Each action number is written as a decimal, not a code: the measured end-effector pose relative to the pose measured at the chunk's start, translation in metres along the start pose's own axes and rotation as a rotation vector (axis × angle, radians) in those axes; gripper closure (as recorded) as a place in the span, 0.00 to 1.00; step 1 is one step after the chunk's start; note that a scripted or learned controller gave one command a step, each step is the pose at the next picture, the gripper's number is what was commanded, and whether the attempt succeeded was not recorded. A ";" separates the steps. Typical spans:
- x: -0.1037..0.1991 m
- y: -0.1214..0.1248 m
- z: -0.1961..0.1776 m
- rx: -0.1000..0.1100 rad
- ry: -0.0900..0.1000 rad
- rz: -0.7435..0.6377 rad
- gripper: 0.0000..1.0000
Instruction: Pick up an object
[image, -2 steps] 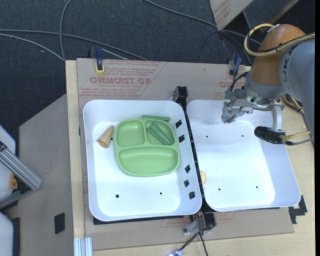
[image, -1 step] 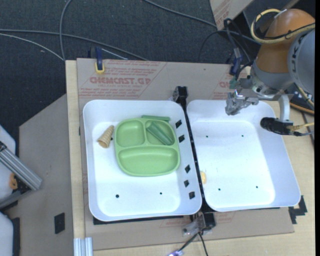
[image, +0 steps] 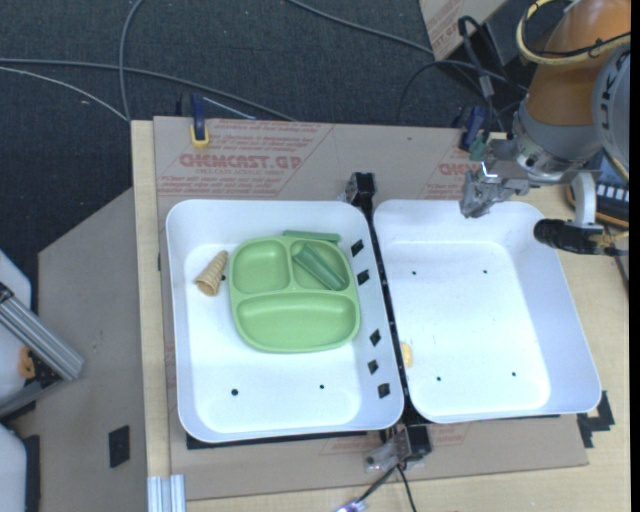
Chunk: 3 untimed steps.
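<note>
**Two bins, one loaded tray, arm at the far right corner**

Two shallow white bins are seen side by side on a brown board. The left bin carries a green divided tray, set slightly toward the bin's far side. Three compartments are formed in the tray: one wide one at the near side and two smaller ones at the far side. A darker green, elongated piece is lying tilted in the far-right compartment, and a flat green strip is seen just beyond the tray's far rim. A tan cone-shaped object is resting on the bin floor just beside the tray's left edge, its narrow end pointed toward the bin's far wall.

The right bin is bounded on its left by a dark divider, and a small yellowish object is seen at that bin's left edge, against the divider.

The gripper is positioned over the far wall of the right bin, well apart from the tray and the cone. Nothing is seen between its fingers; whether they are apart or together cannot be told from this view. The orange band of the arm is seen above the wrist at the upper right.
</note>
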<state>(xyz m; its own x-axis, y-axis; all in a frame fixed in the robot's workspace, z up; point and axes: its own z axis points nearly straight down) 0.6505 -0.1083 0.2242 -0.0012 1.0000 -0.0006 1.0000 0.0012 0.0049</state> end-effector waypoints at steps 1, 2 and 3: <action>0.045 -0.027 -0.012 0.008 0.004 -0.003 1.00; 0.091 -0.058 0.001 0.011 0.004 -0.003 1.00; 0.132 -0.088 -0.010 0.009 0.003 -0.003 1.00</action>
<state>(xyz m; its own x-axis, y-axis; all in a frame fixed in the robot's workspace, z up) 0.5627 0.0233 0.2338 -0.0043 1.0000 0.0028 1.0000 0.0043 -0.0046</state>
